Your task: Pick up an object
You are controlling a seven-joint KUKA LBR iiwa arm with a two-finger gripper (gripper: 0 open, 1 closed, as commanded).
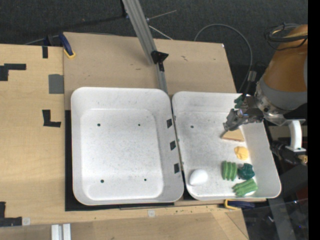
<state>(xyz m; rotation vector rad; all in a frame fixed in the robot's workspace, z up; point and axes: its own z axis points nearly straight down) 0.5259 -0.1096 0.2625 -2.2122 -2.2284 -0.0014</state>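
Gripper: the gripper hangs low over the right bin's far right part, its dark fingers pointing down and left; whether they are spread or closed I cannot tell, and nothing is seen between them.
Arm: the grey arm with its orange band reaches in from the right edge, above the bin's right rim.
Tan wedge: a flat tan wedge lies just under and beside the gripper tip; contact cannot be judged.
Yellow piece: a small yellow piece sits just nearer than the wedge, close to the right wall.
Green ridged piece: a green ridged piece stands nearer still, left of a dark teal lump.
Light green piece: a light green piece lies in the near right corner.
White ball: a white ball rests near the bin's near left corner.
Right bin: the right bin holds all these things.
Left bin: the left bin sits beside it, edges touching.
Bench: the wooden bench carries both bins.
Metal bar: a grey metal bar slants across the far side.
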